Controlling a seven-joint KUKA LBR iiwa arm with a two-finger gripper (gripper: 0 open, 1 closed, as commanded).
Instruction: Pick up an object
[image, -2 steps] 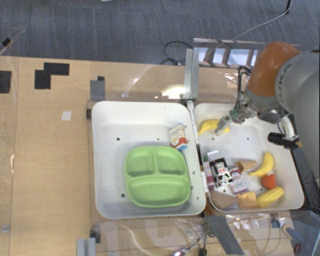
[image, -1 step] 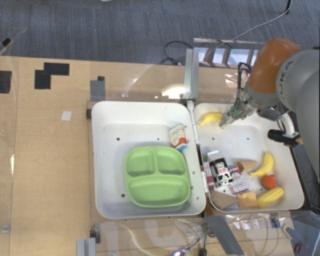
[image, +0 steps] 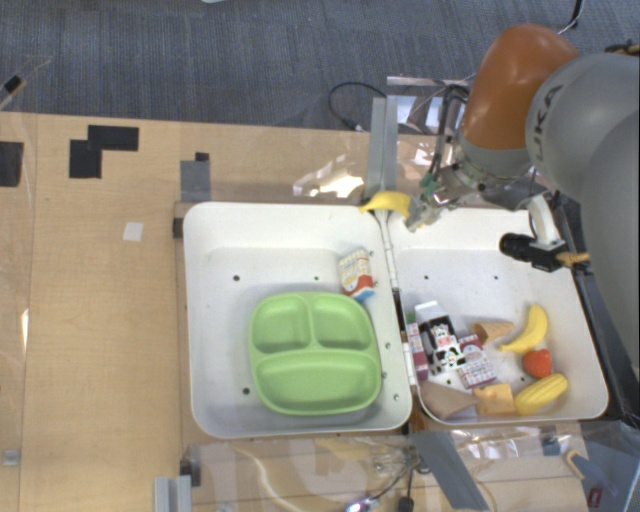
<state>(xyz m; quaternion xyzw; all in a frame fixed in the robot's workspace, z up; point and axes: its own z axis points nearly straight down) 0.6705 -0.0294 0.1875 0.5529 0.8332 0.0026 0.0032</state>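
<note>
Robotics lab: taped bench (image: 90, 330), white bins (image: 215, 300), cables (image: 350, 100)

Two white bins (image: 290, 222), wood bench (image: 90, 330), black tape marks (image: 100, 148)

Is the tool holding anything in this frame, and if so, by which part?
Cannot be told. The tool sits at the right bin's far-left corner, beside a yellow object on the rim; no grip shows.

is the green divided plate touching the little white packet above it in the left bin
Apart. The camera view shows a strip of white bin floor between the green plate and the packet.
</note>
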